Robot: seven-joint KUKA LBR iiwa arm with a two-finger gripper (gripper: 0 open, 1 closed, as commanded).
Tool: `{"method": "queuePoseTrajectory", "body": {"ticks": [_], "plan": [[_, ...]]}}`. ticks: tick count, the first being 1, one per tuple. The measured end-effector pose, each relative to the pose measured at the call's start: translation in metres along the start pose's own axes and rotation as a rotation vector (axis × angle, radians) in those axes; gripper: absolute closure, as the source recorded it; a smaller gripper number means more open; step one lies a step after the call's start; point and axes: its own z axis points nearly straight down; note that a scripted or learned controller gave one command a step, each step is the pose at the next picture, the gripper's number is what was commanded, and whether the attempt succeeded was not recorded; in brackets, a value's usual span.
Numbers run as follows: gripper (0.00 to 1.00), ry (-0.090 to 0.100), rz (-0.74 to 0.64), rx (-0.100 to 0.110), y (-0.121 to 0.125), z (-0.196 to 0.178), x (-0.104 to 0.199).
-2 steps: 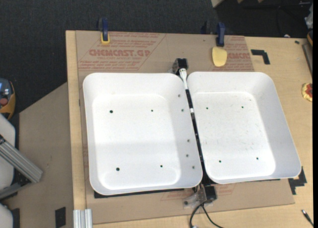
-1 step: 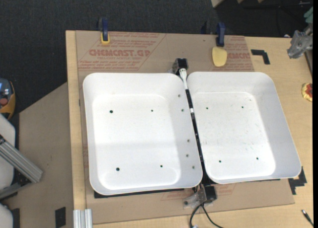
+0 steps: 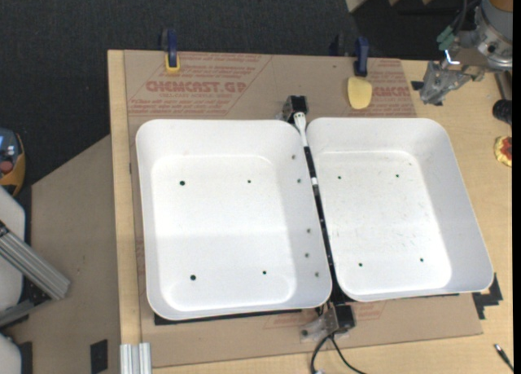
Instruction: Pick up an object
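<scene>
Pincer point(image 3: 444, 79) hovers beyond the right bin point(image 3: 456, 201), state indeterminable; yellow object point(image 3: 359, 92) beside that bin appears light, probably soft, best gripped across its middle.

The bench point(image 3: 244, 87) carries a brown cardboard sheet printed with red lettering. Two shallow white bins lie on it side by side: the left bin point(image 3: 155, 226) and the right bin point(image 3: 460, 201), rims touching at centre. Two clamps point(image 3: 170, 49) grip the far edge. A yellow object point(image 3: 359, 92) lies beside the right clamp.
</scene>
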Motion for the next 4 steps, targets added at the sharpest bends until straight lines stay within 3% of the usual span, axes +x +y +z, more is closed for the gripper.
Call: {"method": "queuePoseTrajectory", "body": {"ticks": [1,2,3,4], "plan": [[1.0,-0.007,0.009,-0.009,-0.001,-0.013,-0.063],[1.0,0.002,-0.004,-0.002,-0.005,-0.002,0.047],[1.0,0.0,0.0,0.0,0.0,0.037,0.135],[1.0,-0.003,0.005,-0.01,-0.019,-0.011,0.119]]}}
